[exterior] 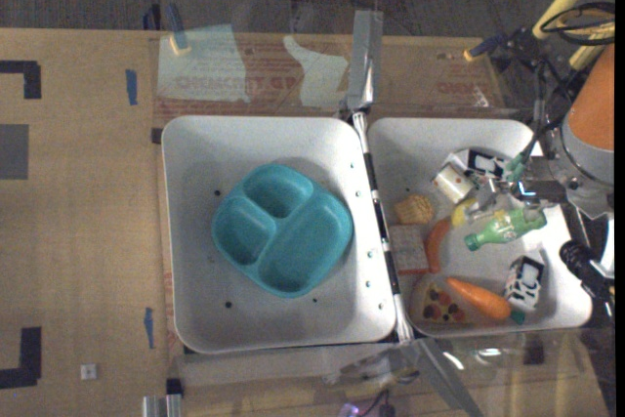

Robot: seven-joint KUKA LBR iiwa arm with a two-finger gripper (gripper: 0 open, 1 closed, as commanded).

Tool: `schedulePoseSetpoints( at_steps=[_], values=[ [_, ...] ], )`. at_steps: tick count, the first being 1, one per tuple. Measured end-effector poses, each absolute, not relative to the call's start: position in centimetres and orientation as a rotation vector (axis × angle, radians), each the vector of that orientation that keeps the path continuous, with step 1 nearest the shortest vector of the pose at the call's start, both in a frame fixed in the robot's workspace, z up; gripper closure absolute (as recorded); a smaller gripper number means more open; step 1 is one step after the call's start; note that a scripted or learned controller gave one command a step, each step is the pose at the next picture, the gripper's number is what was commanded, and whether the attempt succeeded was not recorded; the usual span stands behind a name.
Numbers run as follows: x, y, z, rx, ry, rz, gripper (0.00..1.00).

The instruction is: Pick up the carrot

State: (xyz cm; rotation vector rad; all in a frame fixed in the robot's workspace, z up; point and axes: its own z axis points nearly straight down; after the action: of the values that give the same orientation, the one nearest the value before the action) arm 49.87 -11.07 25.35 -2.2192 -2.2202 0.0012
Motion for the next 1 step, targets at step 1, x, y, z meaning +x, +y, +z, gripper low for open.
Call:
schedulePoseSetpoints(
  at_steps=[1],
  values=[
    [47.90,-11.06,13.54,-2.059,-2.372,0.000,0.00]
  ],
)
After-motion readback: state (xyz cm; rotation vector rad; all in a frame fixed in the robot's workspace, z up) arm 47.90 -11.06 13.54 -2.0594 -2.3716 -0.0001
